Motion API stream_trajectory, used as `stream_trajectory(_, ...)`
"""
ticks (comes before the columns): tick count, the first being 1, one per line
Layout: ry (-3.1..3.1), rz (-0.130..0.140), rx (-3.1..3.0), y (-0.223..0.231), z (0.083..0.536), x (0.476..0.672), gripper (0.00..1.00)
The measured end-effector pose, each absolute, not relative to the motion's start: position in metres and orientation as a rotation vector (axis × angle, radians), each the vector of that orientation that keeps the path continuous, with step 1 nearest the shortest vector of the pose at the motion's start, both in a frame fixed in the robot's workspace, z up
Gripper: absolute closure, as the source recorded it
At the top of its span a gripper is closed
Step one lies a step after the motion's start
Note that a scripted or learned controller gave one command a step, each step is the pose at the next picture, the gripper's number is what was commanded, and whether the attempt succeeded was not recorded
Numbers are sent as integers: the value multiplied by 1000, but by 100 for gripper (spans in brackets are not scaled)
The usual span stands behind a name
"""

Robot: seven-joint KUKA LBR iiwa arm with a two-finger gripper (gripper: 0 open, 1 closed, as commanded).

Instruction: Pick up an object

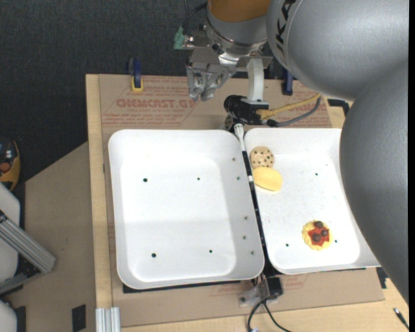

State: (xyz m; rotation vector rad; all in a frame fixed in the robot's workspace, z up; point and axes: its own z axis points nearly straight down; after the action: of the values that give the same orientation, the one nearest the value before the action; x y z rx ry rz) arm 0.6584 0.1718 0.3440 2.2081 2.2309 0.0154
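Two shallow white bins sit side by side on a brown board that tops the bench (97,194); the board carries red printed lettering along its far edge. Blue clamps (136,68) show at that far edge. Pale metal framing (26,249) lies off the bench at lower left. Left bin (175,214): smooth, glossy plastic, rounded corners, bare floor with a few small dark dots. Right bin (305,194): same make, rims touching the left bin's along the middle seam; its right side is covered by the bulky grey arm (376,162), which crosses in front and hides that part of the bin. Three candidate objects, all in the right bin. Cookie (261,156): round, flat, tan with dark specks, near the far left corner, just beside the seam wall. Yellow oval piece (268,179): smooth, matte, rounded, lying just in front of the cookie and touching or nearly touching it, its left end close to the seam wall. Small yellow disc (316,235): topped with red and dark spots, lumpy surface, well apart from the other two, toward the near side of the bin with open floor around it. End effector (204,83): metallic, hanging below the orange band (237,10), positioned over the board behind the left bin's far right corner, outside both bins and not in contact with any object. Cannot tell whether it is apart or together; nothing visible in it.
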Motion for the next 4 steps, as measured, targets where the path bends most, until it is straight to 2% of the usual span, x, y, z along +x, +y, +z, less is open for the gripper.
stream_trajectory(1, 2232, -14, 2221, 215, 249, 599, 100)
stream_trajectory(2, 2222, 11, 2217, 225, 306, 619, 100)
stream_trajectory(3, 2222, 7, 2217, 225, 329, 635, 100)
stream_trajectory(4, 2221, 9, 2218, 225, 361, 633, 100)
